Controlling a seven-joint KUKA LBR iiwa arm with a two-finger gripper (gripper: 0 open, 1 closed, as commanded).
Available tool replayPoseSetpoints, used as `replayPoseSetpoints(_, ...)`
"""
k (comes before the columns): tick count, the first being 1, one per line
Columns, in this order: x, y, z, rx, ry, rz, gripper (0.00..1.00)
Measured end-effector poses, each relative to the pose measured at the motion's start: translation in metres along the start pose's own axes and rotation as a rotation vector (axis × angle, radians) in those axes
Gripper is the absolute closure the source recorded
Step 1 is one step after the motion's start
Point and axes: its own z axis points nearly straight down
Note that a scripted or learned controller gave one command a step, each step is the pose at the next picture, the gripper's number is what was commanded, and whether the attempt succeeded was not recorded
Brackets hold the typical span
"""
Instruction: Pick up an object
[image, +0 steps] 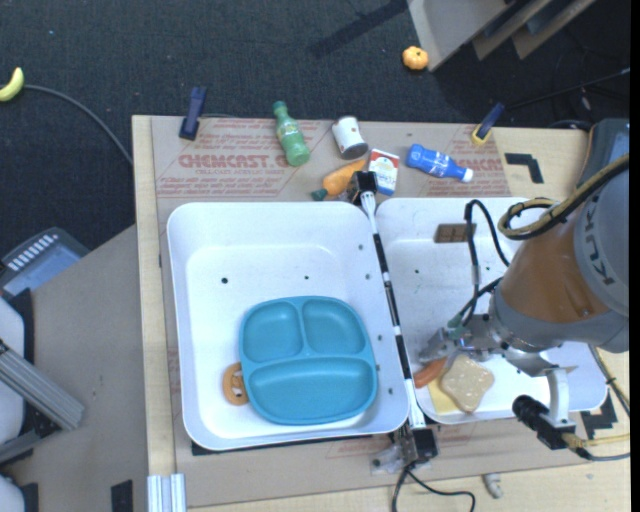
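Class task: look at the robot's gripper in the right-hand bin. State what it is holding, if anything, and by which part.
It cannot be told. The gripper is low in the right bin, right by a slice of bread and a carrot, with neither visibly between its fingers.

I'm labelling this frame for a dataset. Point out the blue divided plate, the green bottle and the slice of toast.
blue divided plate (305, 358): camera view, centre ridge.
green bottle (292, 137): camera view, mid body.
slice of toast (466, 385): camera view, top face.

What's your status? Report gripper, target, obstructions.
Gripper low in right bin, over toast slice and orange piece. Grasp unconfirmed. Blue divided plate in left bin, clear of work.
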Motion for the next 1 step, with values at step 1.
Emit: replayPoseSetpoints(1,0.0017,0.018,-0.0004,-0.003,-0.001,-0.001,0.0)
